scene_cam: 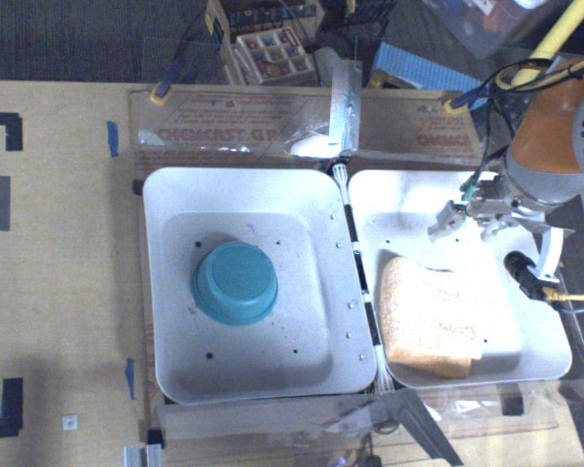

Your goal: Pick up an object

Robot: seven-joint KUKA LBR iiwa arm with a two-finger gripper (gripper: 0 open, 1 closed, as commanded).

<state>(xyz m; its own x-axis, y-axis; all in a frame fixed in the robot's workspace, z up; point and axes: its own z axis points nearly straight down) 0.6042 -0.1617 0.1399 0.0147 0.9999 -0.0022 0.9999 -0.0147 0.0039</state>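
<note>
A teal bowl (pixel 236 281) lies upside down in the middle of the left bin (pixel 165 202). A tan, speckled sponge-like block (pixel 430 317) rests in the front half of the right bin (pixel 389 197). My gripper (pixel 467 224) hangs over the back of the right bin, just beyond the block's far edge and apart from it. Its fingers are spread open and hold nothing. The grey arm with its orange band (pixel 550 129) comes in from the right.
A raised divider (pixel 355 251) separates the two bins. A black cable fitting (pixel 524 272) hangs off the wrist over the right bin's right side. Cardboard boxes and clutter (pixel 263 42) stand behind the bins.
</note>
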